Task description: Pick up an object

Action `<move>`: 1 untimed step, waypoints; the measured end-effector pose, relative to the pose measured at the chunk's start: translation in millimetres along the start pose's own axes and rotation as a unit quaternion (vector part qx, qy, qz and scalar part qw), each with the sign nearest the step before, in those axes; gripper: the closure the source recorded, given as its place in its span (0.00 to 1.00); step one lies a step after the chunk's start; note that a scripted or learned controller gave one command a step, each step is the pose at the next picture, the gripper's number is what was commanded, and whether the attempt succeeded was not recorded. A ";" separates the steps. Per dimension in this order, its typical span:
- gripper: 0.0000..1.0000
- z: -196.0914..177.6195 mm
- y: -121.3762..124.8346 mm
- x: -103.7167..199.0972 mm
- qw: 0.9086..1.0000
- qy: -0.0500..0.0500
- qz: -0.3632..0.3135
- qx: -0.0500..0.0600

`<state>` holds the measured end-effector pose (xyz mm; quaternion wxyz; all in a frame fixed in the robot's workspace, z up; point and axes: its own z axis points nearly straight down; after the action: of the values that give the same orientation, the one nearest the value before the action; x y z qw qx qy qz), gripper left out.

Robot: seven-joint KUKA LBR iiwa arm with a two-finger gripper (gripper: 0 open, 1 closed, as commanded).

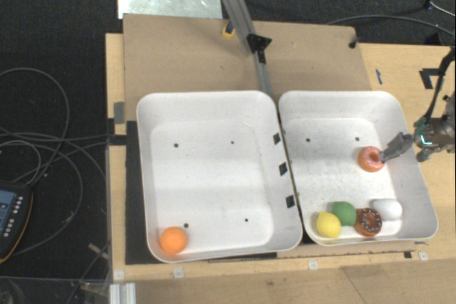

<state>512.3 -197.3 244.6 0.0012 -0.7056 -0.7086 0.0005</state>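
White right bin (342, 110) holds a pink donut (370, 159) by the pincer (396, 147), grip state unclear.

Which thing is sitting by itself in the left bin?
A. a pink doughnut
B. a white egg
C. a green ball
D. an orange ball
D: the orange ball lies alone near the front corner of the left bin; the other items sit in the right bin.

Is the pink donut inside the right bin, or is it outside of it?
Inside. The pink donut lies on the floor of the right bin, near its right wall, apart from the other items at the front. The claw is right beside it.
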 end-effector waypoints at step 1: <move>0.00 -1.9 0.9 0.2 1.000 -0.001 0.000 -0.002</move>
<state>513.2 -197.2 246.5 -0.0006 -0.7057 -0.7085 -0.0006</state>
